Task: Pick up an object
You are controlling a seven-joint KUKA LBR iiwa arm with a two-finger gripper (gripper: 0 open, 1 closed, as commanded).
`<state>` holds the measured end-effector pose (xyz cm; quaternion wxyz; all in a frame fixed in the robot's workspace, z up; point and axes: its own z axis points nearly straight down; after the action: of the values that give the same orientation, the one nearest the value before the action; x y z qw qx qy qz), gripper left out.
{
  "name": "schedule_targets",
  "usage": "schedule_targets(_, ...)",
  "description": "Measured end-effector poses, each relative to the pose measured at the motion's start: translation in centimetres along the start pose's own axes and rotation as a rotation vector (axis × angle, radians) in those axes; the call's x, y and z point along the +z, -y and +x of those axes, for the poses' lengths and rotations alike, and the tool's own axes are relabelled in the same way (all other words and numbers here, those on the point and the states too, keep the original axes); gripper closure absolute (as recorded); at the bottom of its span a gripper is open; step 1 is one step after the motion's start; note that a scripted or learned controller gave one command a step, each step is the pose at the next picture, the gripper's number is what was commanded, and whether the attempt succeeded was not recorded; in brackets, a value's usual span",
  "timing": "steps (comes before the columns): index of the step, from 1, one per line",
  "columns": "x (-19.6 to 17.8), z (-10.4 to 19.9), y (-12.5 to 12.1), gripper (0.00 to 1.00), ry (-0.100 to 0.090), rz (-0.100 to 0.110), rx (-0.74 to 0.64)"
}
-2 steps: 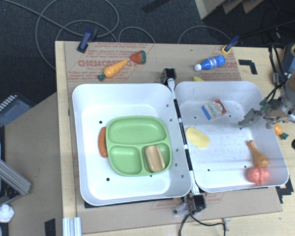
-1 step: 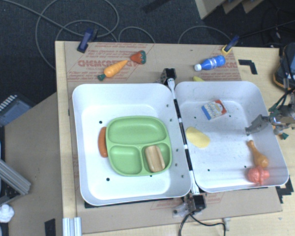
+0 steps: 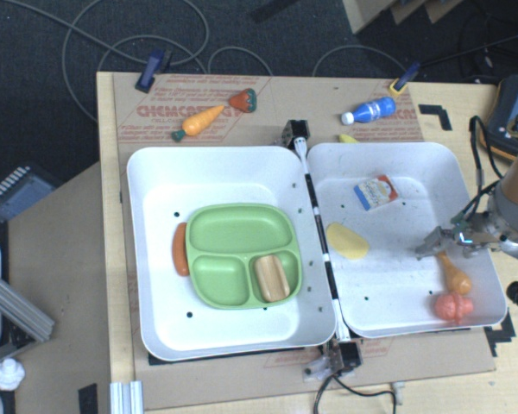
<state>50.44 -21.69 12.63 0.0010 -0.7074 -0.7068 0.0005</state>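
Red lettering on the brown cardboard sheet (image 3: 268, 102) under the bins starts with "CHEMC"; the rest, and the smaller lines beneath it, cannot be made out. The small packet (image 3: 376, 191), blue and red on white, carries print too small to read.

Two white bins sit side by side: the right bin (image 3: 363, 300) under the arm, the left bin (image 3: 155, 231) beyond it. The gripper (image 3: 446, 243) hangs low over the right bin near its right wall, its fingers spread a little, with nothing seen between them.

Four loose things lie in the right bin. One orange piece (image 3: 455, 275) lies just below the fingertips, close enough that touching cannot be ruled out. One pink lumpy toy (image 3: 452, 307) sits just past it, farther toward the bin's front edge. One yellow piece (image 3: 347, 241) lies well to the gripper's left, near the dividing wall, and the packet lies up and to the left of the gripper.

The left bin, well to the gripper's left, holds one green divided plate (image 3: 233, 231) of three compartments, with one tan bread-like piece (image 3: 272, 277) in the lower right compartment (tilted slightly) and one orange-red sausage shape (image 3: 181, 248) against the plate's left rim.

Beyond the bins, on the cardboard, lie one toy carrot (image 3: 200, 120), one strawberry-like toy (image 3: 244, 100) and one blue-and-white bottle (image 3: 369, 111).
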Motion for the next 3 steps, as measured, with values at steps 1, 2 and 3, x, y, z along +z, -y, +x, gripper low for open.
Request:
schedule_targets(1,-3.0,-0.2,2.5,0.00,0.000,-0.001,0.000)
schedule_targets(2,-6.8,-0.2,-5.4,0.00,0.002,-0.005,-0.002)
schedule_targets(3,3.2,-0.4,-1.7,0.00,-0.004,-0.002,-0.004)
